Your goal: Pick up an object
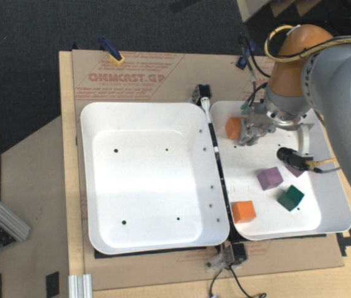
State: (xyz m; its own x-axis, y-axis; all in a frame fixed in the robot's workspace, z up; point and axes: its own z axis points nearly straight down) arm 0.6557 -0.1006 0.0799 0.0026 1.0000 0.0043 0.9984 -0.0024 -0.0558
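My gripper [247, 136] hangs low over the far left part of the right bin [330, 219], pointing down. Just to its left, close to it or touching, an orange block [233, 128] sits near the bin's back left corner. The block is beside the gripper, not in it. Nearer the front of the same bin lie a purple block [269, 178], a dark green block [291, 198] and a second orange block [244, 211].
The left bin [92, 166] lies beside the right one, their rims meeting along a black strip [216, 160]. Both rest on a cardboard sheet [132, 73] held by clamps at the back. The arm covers the right bin's far right side.
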